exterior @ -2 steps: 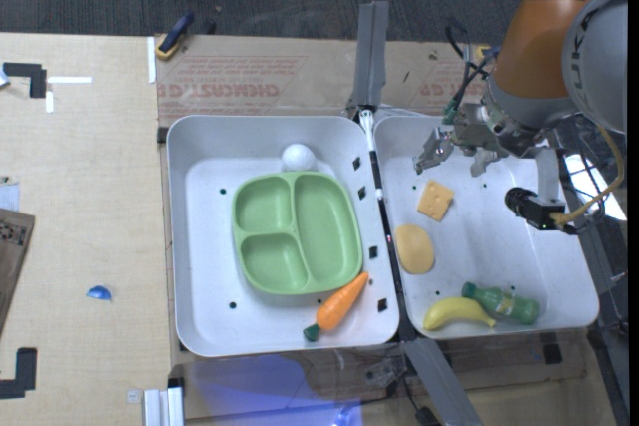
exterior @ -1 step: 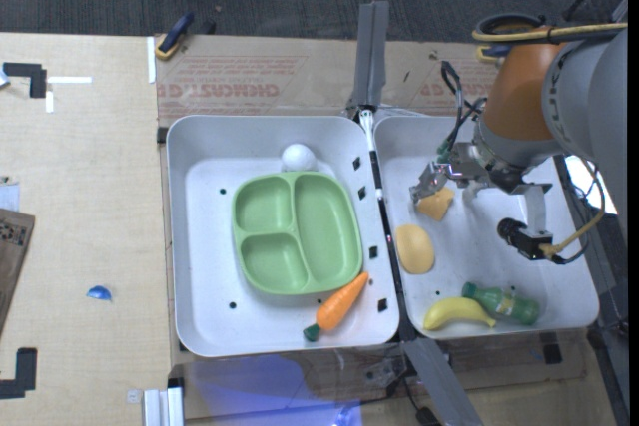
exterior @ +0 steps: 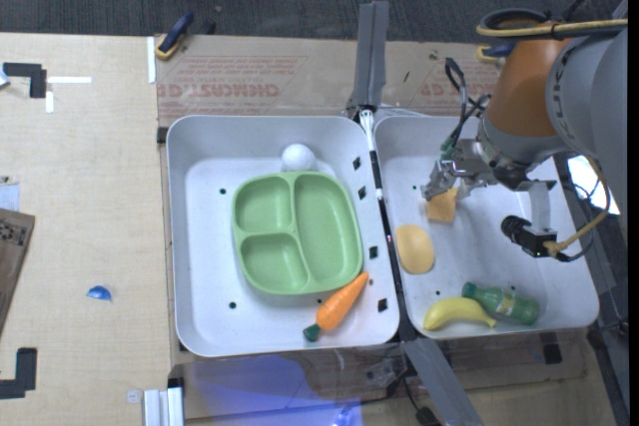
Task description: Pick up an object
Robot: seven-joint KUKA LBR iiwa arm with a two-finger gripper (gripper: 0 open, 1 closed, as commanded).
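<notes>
My gripper (exterior: 443, 183) is over the upper left part of the right bin (exterior: 559, 314), reaching in from the right. A small tan-orange block (exterior: 442, 207) sits directly under its tip and appears to touch it. I cannot tell whether the block is gripped or resting on the bin floor. Further down the same bin lie a yellow-orange oval piece (exterior: 415, 248), a yellow banana (exterior: 457, 314) and a green bottle (exterior: 503, 303).
The left bin (exterior: 190, 214) holds a green divided plate (exterior: 298, 232), a white ball (exterior: 298, 157) behind it and an orange carrot (exterior: 339, 304) at its front right. A black cable end (exterior: 521, 232) hangs beside the arm. A divider rail (exterior: 377, 205) separates the bins.
</notes>
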